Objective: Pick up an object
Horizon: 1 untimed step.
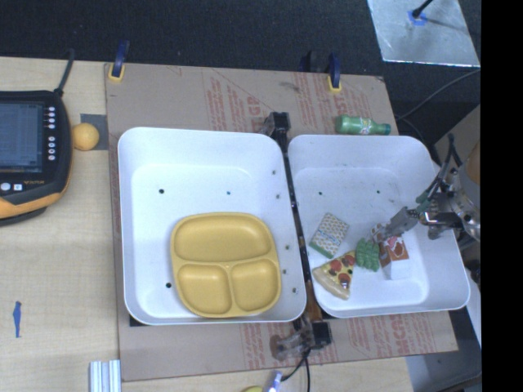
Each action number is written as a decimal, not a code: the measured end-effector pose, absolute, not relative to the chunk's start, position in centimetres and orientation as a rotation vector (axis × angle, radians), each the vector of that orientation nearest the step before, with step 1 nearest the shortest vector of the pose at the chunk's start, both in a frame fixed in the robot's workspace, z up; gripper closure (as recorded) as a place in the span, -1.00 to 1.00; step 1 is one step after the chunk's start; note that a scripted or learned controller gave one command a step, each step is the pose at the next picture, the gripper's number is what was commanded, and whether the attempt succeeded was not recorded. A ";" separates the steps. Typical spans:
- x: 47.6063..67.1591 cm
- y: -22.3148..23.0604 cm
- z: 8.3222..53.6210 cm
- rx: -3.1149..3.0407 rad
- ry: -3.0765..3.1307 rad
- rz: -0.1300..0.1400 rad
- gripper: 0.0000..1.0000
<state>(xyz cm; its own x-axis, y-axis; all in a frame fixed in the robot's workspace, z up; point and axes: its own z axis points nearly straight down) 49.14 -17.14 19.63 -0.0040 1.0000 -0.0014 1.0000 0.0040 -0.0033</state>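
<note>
The hand (384, 233) is low in the right bin (351, 158), its finger state indeterminate, just beside the green toy (367, 255) and pizza slice (336, 275).

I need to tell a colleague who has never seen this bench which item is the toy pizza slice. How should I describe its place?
Look at the right white bin, at its front part near the wall shared with the other bin. Several small items lie there; the pizza slice is the one nearest the front, left of the green piece. It alone is a yellow triangle with red spots.
</note>
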 end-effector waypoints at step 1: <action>52.6 -16.6 9.2 -2.215 -2.229 0.003 -1.00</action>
